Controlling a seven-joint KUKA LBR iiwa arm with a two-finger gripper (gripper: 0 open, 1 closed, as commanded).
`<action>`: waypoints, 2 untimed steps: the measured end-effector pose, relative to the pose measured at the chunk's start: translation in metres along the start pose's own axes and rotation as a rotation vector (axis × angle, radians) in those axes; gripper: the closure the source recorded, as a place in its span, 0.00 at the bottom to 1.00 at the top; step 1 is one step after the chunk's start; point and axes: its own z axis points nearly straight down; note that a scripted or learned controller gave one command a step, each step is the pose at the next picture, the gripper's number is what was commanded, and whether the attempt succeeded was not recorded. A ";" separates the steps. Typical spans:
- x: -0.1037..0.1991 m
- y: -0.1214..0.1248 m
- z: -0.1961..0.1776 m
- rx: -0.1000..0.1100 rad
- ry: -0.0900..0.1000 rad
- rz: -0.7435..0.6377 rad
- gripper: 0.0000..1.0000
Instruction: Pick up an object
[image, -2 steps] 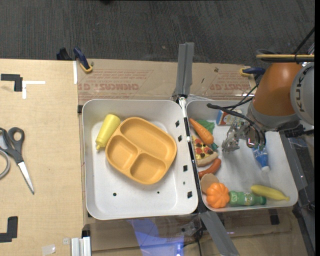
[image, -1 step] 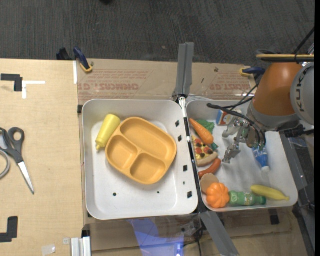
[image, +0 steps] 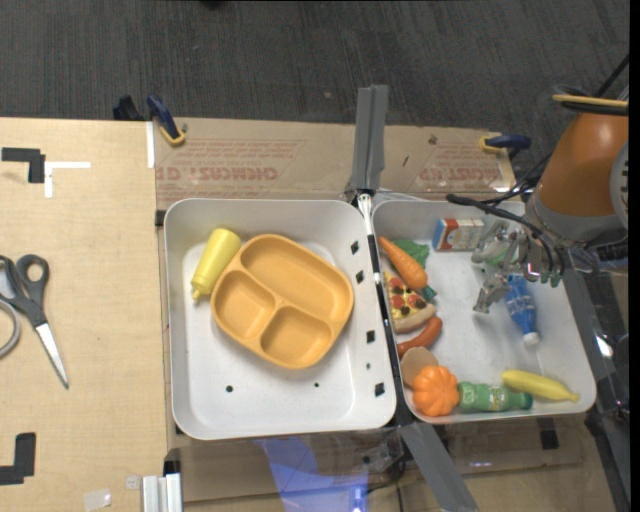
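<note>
My gripper (image: 497, 285) hangs over the right part of the right bin (image: 560, 330), just left of a blue bottle (image: 522, 312) that lies on the bin floor. Gripper and bottle top overlap in the camera view, so I cannot say whether they touch. Further left in this bin lie a carrot (image: 403, 262), a pizza slice (image: 405, 300) and a red sausage (image: 420, 334). Along the front edge sit an orange pumpkin (image: 436, 390), a green bottle (image: 496, 398) and a banana (image: 540, 385). A small white carton (image: 460, 235) stands at the back.
The left bin (image: 190, 380) holds a yellow divided plate (image: 283, 298) and a yellow bottle (image: 214, 262). Scissors (image: 35, 310) lie on the wooden bench at far left. The arm's orange band (image: 585, 165) is above the right bin's back corner.
</note>
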 end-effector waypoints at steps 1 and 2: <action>-0.005 0.093 0.000 -0.002 0.000 -0.143 0.00; 0.000 0.096 0.001 -0.001 0.001 -0.217 0.00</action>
